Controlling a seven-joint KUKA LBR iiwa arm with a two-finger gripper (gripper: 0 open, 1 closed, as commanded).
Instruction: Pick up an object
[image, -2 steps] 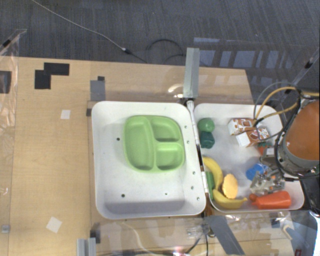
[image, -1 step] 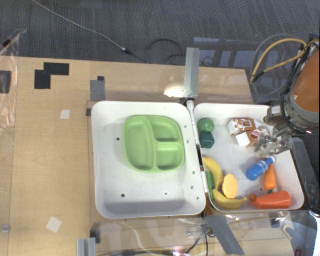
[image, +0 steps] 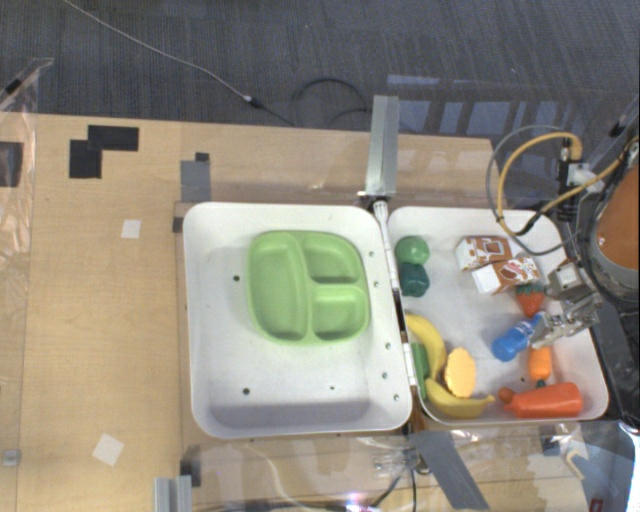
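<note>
- On the pale wooden worktop (image: 100, 300) two shallow white bins sit side by side, touching along a shared inner edge.
- The left bin (image: 230, 400) carries a light green divided tray (image: 305, 285) with three compartments, set slightly toward the bin's upper middle.
- The right bin (image: 455, 320) holds a scatter of small things.
- Near its upper left corner lie two green pieces, a lighter round one (image: 411, 250) just above a darker teal one (image: 414, 282), touching or nearly so.
- A small brown and white carton (image: 483, 254) lies toward the upper middle, with a second red and white carton (image: 508, 273) just beside it.
- A yellow banana (image: 430, 345) curves along the left wall, and a round yellow piece (image: 461, 373) rests against it near the lower edge.
- A blue bottle (image: 512, 341) lies tilted toward the right half of the bin.
- A long orange carrot-like piece (image: 545, 400) lies along the lower right corner, with two smaller orange pieces (image: 540, 362) above it.
- The gripper (image: 566, 318) reaches in from the right, low over the right bin, just beside the blue bottle's upper end.
- Whether its jaws stand wide or narrow I cannot tell, nor whether they touch the bottle.
- Yellow and black cables (image: 525, 165) loop above the arm at the upper right.
</note>
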